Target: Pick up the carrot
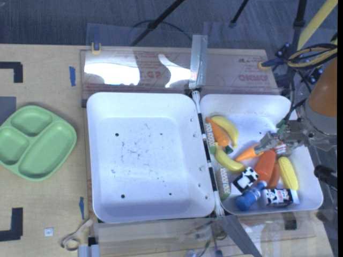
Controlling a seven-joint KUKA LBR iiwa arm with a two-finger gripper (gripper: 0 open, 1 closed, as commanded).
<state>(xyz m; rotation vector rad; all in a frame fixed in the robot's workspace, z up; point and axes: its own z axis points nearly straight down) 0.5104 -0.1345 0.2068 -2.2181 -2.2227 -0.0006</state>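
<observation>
end effector (272,141) low in right bin (252,101), reaching in from right. Honestly can't tell its state from up here, too blurry, no claim it's got anything.

carrot (246,153) lies just left of tool tip, maybe touching, long axis slanting up toward it, thin end pointing away to lower left.

crowded spot tbh: orange bottle (265,166) right below, corn (288,173) beside that, bananas (225,128) further left. left bin (107,108) next door, green plate (35,142) out on table (37,63).

my guess: short nudge left, line up across carrot's axis.
</observation>
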